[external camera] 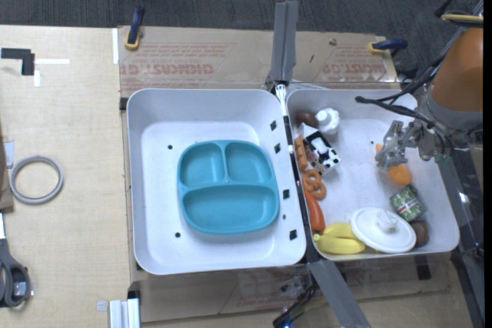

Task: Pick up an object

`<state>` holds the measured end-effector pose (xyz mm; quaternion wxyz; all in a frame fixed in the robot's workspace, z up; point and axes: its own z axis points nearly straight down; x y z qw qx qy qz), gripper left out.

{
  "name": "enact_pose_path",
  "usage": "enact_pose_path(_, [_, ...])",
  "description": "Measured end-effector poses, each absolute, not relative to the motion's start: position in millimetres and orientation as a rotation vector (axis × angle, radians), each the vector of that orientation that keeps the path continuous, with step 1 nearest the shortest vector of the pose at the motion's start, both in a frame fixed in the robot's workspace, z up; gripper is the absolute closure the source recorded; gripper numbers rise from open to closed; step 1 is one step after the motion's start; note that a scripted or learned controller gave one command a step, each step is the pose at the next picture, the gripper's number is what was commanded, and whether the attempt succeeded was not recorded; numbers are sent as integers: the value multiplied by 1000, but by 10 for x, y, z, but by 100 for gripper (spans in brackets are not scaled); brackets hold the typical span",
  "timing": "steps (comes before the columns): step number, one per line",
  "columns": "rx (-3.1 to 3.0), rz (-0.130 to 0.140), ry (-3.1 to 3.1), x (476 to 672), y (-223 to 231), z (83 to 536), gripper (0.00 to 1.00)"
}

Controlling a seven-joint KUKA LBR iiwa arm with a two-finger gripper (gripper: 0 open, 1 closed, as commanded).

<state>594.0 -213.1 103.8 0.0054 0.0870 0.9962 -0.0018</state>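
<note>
Over the right bin (369, 115), hand (390, 156) just above an orange ball (400, 175), finger spread unclear

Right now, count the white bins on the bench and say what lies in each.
2. The left bin holds a blue divided plate. The right bin holds toy food, including a banana and a white lid, under the gripper.

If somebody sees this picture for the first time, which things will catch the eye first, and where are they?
The turquoise divided plate stands out first, lying alone in the left bin. Next comes the clutter in the right bin: a yellow banana and a white lid near the front edge. The pincer hangs just above a small orange object near the bin's right side.
</note>
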Motion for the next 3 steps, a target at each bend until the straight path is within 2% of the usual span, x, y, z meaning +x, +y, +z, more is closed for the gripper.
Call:
enact_pose_path(1, [272,-5,3119,5940,-2129,1037,0])
enact_pose_path(2, [313,1,3122,5842,-2131,927,0])
enact_pose_path(3, [309,-2,3118,5858,-2129,1030,100])
